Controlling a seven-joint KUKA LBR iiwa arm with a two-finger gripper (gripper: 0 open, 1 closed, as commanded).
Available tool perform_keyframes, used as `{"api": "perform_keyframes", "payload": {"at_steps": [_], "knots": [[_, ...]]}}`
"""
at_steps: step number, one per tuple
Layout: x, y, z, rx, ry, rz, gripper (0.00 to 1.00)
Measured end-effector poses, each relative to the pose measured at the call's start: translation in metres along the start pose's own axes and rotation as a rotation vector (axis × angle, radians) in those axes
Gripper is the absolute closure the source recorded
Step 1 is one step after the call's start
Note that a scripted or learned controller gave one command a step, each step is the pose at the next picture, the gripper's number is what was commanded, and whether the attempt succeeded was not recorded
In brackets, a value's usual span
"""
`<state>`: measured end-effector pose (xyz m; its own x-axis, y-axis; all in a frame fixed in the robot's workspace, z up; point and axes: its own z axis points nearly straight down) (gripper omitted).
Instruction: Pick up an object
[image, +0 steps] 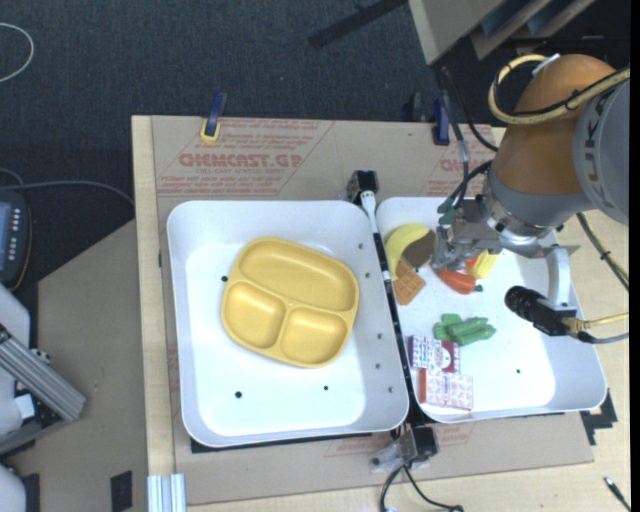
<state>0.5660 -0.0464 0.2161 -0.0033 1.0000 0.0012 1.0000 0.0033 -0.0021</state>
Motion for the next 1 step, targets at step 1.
{"api": "perform_keyframes", "payload": {"at_steps": [1], "knots": [[0.0461, -0.0043, -0.0151, -0.005, 0.000, -0.002, 1.00]]}}
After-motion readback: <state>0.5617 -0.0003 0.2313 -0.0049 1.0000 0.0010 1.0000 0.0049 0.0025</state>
